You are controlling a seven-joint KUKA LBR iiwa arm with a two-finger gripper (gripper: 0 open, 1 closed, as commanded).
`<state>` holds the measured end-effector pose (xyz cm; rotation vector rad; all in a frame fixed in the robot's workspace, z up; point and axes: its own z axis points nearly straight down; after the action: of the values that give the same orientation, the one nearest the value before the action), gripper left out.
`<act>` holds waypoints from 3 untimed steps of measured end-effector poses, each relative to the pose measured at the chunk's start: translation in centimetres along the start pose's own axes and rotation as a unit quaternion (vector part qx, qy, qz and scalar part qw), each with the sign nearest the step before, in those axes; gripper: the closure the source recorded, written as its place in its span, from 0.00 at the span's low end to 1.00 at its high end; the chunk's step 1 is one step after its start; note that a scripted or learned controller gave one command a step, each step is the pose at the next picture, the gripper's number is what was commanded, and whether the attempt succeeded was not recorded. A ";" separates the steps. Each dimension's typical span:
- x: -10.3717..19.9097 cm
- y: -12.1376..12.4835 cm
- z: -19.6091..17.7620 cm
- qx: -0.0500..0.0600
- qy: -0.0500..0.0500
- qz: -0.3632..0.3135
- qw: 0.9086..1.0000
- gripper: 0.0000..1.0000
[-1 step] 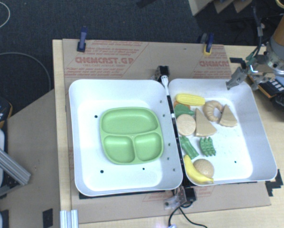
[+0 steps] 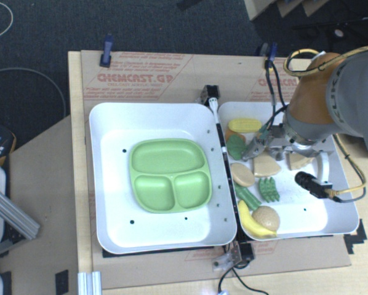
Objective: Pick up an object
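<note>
Two white bins point(image 2: 104, 165); tool point(image 2: 265, 147) low over food toys (right bin).

The arm point(image 2: 350, 97) is bulky and rounded, grey with 1 orange band point(image 2: 310, 97) above the wrist; black cables point(image 2: 273, 97) trail alongside it.

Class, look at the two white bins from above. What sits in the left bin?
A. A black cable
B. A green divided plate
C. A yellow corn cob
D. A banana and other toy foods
B: a green divided plate with three compartments lies in the left bin, while the toy foods lie in the right bin.
</note>
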<state>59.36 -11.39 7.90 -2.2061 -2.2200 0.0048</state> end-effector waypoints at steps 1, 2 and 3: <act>0.6 -5.7 -0.5 -0.002 -0.002 0.004 1.000 0.00; 0.5 -5.4 -0.5 -0.005 -0.003 0.004 1.000 0.00; 0.5 -5.3 -1.6 -0.007 -0.004 0.004 1.000 1.00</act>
<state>54.04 -10.93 9.59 -2.2262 -2.2222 -0.0031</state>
